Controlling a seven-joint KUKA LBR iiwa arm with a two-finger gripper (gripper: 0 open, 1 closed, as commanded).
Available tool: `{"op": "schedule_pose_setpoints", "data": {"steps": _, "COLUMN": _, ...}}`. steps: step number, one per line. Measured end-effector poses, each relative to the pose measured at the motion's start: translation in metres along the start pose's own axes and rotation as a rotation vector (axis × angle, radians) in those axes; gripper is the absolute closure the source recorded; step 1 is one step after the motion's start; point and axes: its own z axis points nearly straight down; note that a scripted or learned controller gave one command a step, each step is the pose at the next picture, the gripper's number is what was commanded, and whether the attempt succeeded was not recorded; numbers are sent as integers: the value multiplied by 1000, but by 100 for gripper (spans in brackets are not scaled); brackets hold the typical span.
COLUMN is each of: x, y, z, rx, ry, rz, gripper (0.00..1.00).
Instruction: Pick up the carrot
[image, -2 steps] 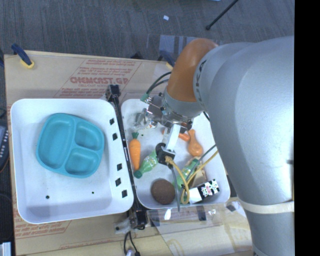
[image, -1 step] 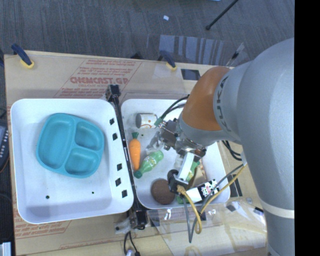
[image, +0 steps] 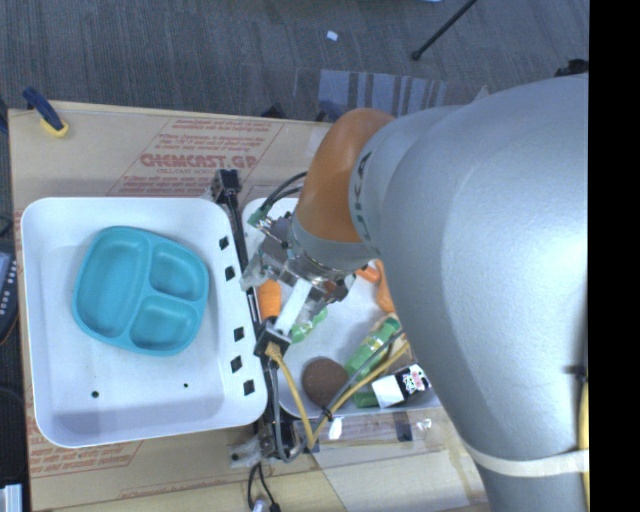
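Observation:
My gripper (image: 292, 300) reaches down into the right bin (image: 300, 405), close to that bin's left wall. An orange piece that looks like the carrot (image: 269, 298) lies right beside the gripper on its left, touching or nearly touching it. I cannot tell whether it is held. A second orange piece (image: 380, 284) peeks out from under the arm on the gripper's right. The grey arm with its orange band (image: 335, 185) hides much of the right bin.
The left bin (image: 60, 400) holds a blue divided plate (image: 142, 288). In the right bin lie a brown round object (image: 323, 380), a green bottle (image: 372, 350) and a black-and-white item (image: 406, 383). Black clips and cables run along the divider (image: 240, 300).

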Motion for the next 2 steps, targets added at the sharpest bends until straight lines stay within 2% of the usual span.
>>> {"op": "schedule_pose_setpoints", "data": {"steps": 1, "x": -42, "y": 50, "z": -1, "rx": -4, "ry": -3, "rz": 87, "gripper": 0}}
{"op": "schedule_pose_setpoints", "data": {"steps": 2, "x": -75, "y": 86, "z": 71, "rx": 4, "ry": -6, "rz": 6, "gripper": 0}}
